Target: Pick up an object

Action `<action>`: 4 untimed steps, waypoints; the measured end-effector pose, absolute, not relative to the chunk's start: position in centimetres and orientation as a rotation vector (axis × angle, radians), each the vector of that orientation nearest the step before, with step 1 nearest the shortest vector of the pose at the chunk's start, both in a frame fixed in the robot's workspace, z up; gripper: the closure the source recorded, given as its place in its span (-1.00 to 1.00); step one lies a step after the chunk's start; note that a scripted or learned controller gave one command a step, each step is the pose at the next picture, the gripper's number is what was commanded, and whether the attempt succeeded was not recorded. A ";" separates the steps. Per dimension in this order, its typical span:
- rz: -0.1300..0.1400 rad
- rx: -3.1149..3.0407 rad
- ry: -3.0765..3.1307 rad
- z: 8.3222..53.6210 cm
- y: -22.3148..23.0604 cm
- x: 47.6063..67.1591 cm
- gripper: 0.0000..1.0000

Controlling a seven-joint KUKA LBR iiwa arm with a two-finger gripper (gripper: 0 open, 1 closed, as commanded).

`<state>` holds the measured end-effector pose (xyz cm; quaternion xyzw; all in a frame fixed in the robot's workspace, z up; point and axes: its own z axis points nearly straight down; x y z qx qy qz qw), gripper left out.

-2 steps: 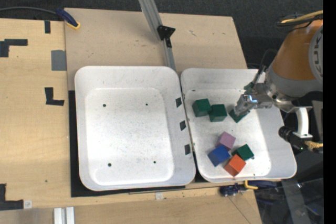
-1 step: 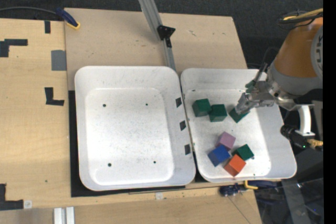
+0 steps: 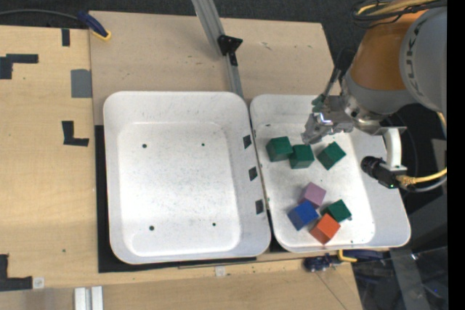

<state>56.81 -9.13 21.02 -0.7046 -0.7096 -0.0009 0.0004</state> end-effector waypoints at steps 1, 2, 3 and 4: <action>0.000 -2.212 -2.228 20.3 -3.9 58.3 1.00; -0.002 -2.214 -2.227 21.4 0.3 59.6 1.00; 0.000 -2.213 -2.227 21.0 5.1 60.6 1.00; -0.002 -2.214 -2.227 21.8 9.2 62.6 1.00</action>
